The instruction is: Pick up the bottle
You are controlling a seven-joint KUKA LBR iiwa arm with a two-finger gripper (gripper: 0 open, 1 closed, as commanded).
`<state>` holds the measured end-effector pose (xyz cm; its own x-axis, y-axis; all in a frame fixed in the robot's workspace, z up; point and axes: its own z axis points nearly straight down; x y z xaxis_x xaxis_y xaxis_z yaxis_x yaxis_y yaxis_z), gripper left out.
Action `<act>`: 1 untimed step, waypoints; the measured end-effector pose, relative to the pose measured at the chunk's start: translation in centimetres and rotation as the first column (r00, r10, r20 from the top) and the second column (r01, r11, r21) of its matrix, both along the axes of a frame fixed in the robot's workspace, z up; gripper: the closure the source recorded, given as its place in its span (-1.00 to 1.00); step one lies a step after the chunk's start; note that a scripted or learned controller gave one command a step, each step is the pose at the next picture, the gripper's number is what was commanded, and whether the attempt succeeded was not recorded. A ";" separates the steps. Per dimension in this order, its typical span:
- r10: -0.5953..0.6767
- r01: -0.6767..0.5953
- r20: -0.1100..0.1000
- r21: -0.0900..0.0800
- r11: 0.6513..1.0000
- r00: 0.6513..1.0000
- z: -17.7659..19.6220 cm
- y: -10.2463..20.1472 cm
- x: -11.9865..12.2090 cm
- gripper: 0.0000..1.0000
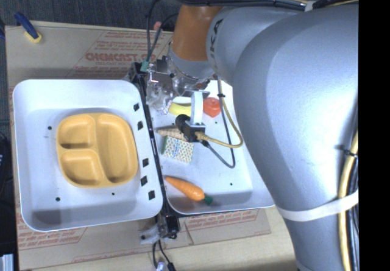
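Camera view: the grey arm's gripper (173, 90) is lowered into the right white plastic bin (241, 193), beside a clear, glossy bottle (159, 98) near the bin's upper left wall. Jaw opening cannot be determined; no grasp is evident, so lifting appears outstanding. A smooth orange carrot (184, 188) lies nearby.

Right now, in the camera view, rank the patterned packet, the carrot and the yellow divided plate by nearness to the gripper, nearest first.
Measured from the gripper, at the top of the right bin:
1. Patterned packet, just below it in the right bin.
2. Yellow divided plate, across the divider in the left bin.
3. Carrot, at the right bin's bottom edge; the gap to the plate is modest.
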<state>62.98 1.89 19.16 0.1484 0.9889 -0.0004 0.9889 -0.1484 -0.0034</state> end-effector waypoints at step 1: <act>0.166 -0.166 -0.002 0.001 0.986 0.986 5.9 -6.6 -5.6 1.00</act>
